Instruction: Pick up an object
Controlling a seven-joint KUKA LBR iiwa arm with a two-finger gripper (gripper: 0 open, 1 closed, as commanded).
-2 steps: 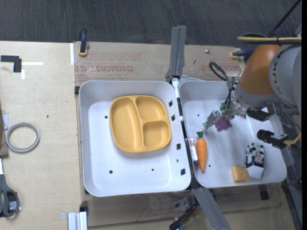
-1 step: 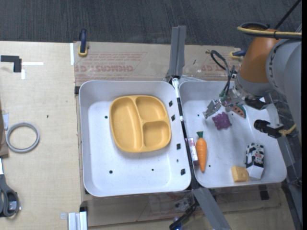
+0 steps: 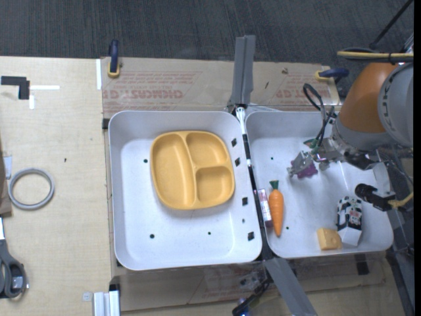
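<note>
The claw (image 3: 304, 165), jaw state unclear, hangs in the right bin (image 3: 289, 245), with a carrot (image 3: 275, 208) just below-left that looks light, stiff, best pinched across its middle.

bench (image 3: 59, 242), two white bins (image 3: 125, 242), tape roll (image 3: 29, 188)

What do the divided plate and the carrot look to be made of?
Divided plate: likely molded plastic, matte yellow, with smooth rounded compartment walls and soft sheen. Carrot: apparently a toy, plastic or rubber, in uniform orange with a green stub top; which one isn't clear from the view.
</note>
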